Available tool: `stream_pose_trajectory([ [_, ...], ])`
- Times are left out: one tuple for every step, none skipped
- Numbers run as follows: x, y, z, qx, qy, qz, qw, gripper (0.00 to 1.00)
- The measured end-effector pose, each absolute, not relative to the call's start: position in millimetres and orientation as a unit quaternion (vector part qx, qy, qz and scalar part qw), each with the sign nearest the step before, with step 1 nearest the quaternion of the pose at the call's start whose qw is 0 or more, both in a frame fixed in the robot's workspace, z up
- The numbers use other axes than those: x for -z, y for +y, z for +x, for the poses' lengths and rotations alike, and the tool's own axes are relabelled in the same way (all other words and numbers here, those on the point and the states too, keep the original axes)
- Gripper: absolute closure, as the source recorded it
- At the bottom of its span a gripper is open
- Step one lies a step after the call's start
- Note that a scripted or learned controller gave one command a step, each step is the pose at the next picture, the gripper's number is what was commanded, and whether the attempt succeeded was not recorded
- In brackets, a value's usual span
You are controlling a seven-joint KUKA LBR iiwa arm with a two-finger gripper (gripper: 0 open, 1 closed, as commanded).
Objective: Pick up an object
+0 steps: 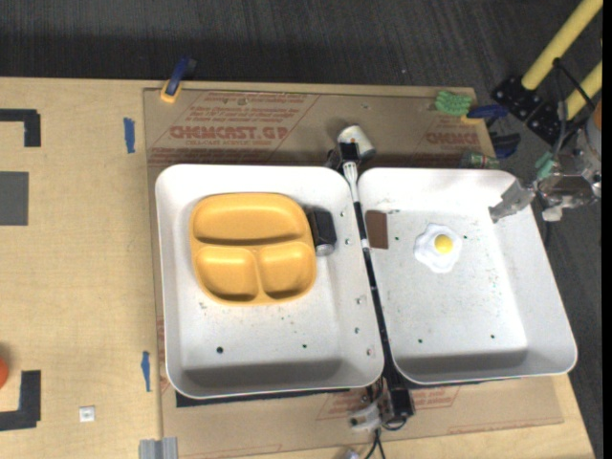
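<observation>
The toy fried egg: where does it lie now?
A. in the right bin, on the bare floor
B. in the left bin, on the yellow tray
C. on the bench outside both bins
A: the fried egg lies on the floor of the right bin, apart from the yellow tray in the left bin.

Two shallow white bins sit side by side on a brown cardboard sheet (239,122) laid over the pale wooden bench (67,285). The left white bin (191,342) holds a yellow plastic tray with three compartments (253,247); a small dark grey block (320,229) touches its right edge. The right white bin (516,323) holds a toy fried egg (439,248) near its centre and a small brown rectangular piece (377,229) by its left wall. The metallic gripper (521,199) hangs over that bin's upper right corner.
</observation>
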State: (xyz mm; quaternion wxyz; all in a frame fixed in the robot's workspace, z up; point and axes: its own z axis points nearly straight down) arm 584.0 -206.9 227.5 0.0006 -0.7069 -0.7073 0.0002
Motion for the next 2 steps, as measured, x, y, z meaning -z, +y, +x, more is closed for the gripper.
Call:
stream_pose_trajectory([
  [-102,-194,553.1,0.0022,-0.703,-0.711,-0.004,0.0],
  [-85,-128,488.4,0.0004,-0.81,-0.586,0.001,0.0],
])
